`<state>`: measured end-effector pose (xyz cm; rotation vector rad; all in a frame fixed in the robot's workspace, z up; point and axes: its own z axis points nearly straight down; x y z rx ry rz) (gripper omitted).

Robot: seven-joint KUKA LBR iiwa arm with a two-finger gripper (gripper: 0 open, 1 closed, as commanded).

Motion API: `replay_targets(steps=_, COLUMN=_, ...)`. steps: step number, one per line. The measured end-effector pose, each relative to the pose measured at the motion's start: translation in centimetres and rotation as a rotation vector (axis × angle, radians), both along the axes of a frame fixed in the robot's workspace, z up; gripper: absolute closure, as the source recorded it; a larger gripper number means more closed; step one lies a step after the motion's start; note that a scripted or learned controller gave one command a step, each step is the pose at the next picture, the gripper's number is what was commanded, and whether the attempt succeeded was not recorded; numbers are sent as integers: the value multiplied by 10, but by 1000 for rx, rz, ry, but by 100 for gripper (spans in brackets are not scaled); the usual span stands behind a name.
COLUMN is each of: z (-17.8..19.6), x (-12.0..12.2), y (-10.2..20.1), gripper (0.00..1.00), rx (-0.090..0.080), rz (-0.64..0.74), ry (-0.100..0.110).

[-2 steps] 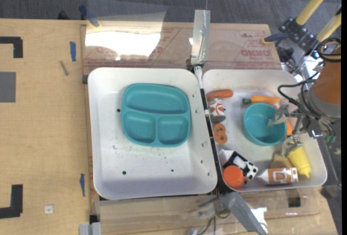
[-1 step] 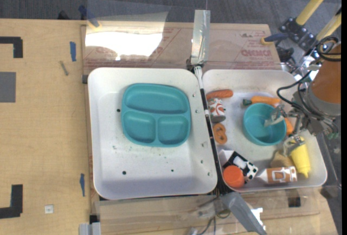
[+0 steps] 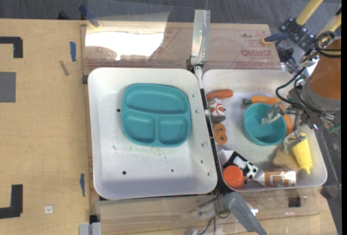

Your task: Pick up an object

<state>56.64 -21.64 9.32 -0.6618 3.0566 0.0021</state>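
An object for picking has not been singled out yet: the right bin (image 3: 317, 174) is holding a teal bowl (image 3: 264, 124), a yellow bottle (image 3: 302, 154) at about five o'clock from the bowl, a carrot (image 3: 261, 100) at twelve o'clock, a hot dog (image 3: 219, 94) toward ten o'clock, and an orange-capped bottle (image 3: 265, 177) lying near six o'clock. The gripper (image 3: 282, 116) is hovering at the bowl's three o'clock rim, but whether it is spread or closed cannot be told from here. The left bin (image 3: 103, 141) is carrying a teal divided plate (image 3: 156, 114). Judging from the crowding, a descent here risks clipping the bowl's rim or nudging the yellow bottle aside, leaving nothing gripped.
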Motion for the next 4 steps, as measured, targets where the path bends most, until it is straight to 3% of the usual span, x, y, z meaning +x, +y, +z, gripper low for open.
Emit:
replay_targets(steps=1, z=-2, x=28, y=7, gripper=0, rx=9, rz=198, ry=2)
replay_targets(steps=2, z=15, x=31, y=2, gripper=100, rx=-3, rz=198, ry=-9)
replay_targets(steps=3, z=144, x=30, y=16, gripper=100, rx=-9, rz=71, ry=-4)
replay_targets(steps=4, z=137, x=27, y=16, gripper=0, rx=-3, rz=70, ry=8)
